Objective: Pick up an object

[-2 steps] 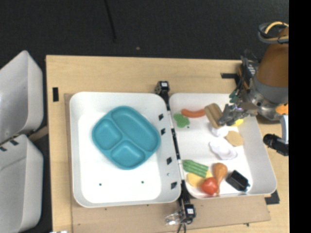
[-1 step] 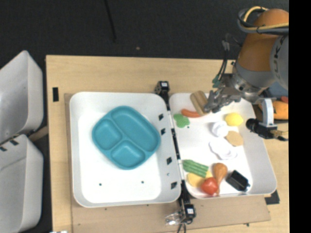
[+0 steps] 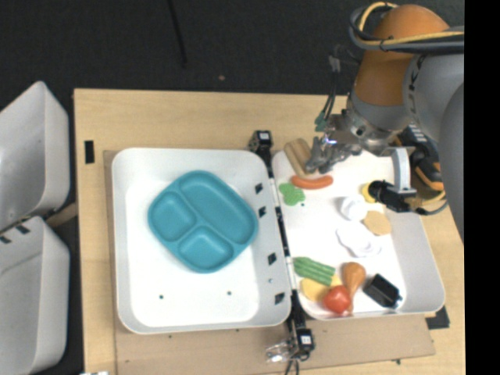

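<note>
Camera view: both bins were seen from above, at a slant.
Thing to pick: the hot dog (image 3: 312, 182) was judged the likely pick, since it lay closest to the gripper (image 3: 321, 159).
Where it was: it lay in the right bin (image 3: 418, 237), near the far left corner, flat on the white floor.
Which way from the gripper: it was just below the gripper in the picture, a little nearer the camera, almost under the tips.
Long side: its long side ran left to right, about in line with the bin's far wall.
Next move, as a guess: a short drop down and slightly toward the camera would be needed, with the tips set across the thin side.
Gripper: it was pointed down over the far left corner; nothing was seen held in it, and whether it was open or closed could not be told.
Close by: a tan block (image 3: 297, 156) stood just left of the gripper, and a green piece (image 3: 293, 194) lay just beside the hot dog's left end.
Farther off: a green bean (image 3: 314, 269), a tomato (image 3: 337, 299) and a black block (image 3: 382, 290) lay at the near end, well apart from the gripper.
Left bin (image 3: 133, 233): a blue plate (image 3: 203, 219) with parts lay in it.
Hard to see: the gripper's tips were small and blurry, and the white things (image 3: 355, 225) in the middle could not be named.
</note>
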Robot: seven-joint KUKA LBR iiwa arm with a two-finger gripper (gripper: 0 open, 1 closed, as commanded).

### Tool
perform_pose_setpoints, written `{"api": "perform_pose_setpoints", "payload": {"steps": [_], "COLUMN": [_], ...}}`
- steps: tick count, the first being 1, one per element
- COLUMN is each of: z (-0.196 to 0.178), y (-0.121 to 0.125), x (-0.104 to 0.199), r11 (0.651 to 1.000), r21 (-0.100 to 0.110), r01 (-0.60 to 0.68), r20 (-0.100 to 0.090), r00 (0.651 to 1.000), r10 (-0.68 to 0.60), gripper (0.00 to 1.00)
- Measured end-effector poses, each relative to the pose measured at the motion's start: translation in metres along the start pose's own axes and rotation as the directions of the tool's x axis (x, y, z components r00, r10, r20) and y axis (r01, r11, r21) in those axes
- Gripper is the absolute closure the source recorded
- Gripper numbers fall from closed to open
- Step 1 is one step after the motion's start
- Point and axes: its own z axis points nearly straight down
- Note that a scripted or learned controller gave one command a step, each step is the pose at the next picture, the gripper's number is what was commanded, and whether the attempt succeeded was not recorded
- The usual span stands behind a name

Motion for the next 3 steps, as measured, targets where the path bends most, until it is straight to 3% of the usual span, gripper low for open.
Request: {"api": "perform_pose_setpoints", "payload": {"steps": [1, 2, 3], "z": [-0.010, -0.014, -0.008], "y": [0.025, 0.051, 0.053], "x": [0.048, 0.070, 0.080], "r11": [1.000, 1.000, 1.000], "r21": [-0.002, -0.001, 0.002], "r01": [0.002, -0.001, -0.001], "r20": [-0.002, 0.000, 0.000], "r00": [1.000, 1.000, 1.000], "r10": [-0.002, 0.001, 0.001], "gripper": [1.00, 1.00, 1.00]}}
